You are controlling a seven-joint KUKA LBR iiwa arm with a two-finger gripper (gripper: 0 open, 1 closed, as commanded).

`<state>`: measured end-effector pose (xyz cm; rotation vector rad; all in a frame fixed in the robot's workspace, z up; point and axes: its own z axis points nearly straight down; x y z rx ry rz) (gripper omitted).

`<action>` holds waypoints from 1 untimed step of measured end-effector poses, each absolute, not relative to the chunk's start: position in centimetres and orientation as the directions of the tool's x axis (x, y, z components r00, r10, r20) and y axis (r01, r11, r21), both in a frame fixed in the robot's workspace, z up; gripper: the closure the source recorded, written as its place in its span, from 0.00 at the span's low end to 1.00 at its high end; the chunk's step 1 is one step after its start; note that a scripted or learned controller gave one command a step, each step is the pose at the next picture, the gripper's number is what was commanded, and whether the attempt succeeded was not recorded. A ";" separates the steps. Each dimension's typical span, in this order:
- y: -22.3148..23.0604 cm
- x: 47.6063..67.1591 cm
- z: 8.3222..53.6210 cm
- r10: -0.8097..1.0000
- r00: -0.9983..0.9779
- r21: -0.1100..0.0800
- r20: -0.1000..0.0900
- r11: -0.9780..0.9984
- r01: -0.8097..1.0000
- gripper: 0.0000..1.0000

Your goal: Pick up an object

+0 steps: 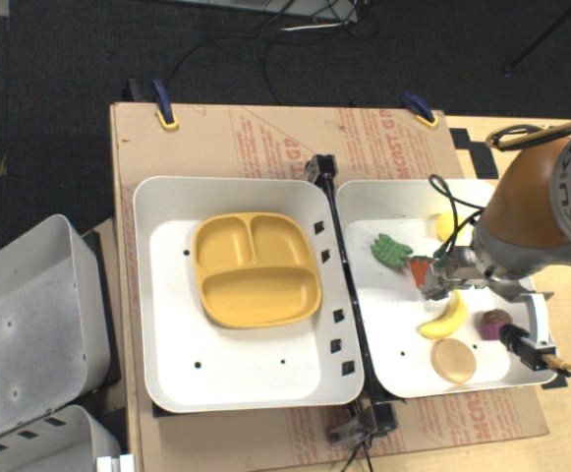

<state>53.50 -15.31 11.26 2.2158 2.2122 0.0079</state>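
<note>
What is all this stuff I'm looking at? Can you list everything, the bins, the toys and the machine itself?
white bins: two, white, side by side on the bench
divided plate: one, yellow, in the left bin
leafy toy: one, green, in the right bin, upper left part
banana: one, yellow, in the right bin, just below the gripper
orange-red piece: one, right bin, beside the gripper; too hidden to name
round disc: one, tan, right bin, near the front edge
purple item: one, dark purple, right bin, right of the banana
cardboard sheet: one, brown, under both bins
clamps: two, blue and yellow, on the cardboard's far edge
arm: one, grey with orange band, over the right bin
gripper: one, dark, low over the right bin
</note>
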 end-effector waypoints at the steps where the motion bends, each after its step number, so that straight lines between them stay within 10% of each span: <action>1: -15.1 53.0 15.5 1.000 -0.002 0.001 0.000 0.002 1.000 1.00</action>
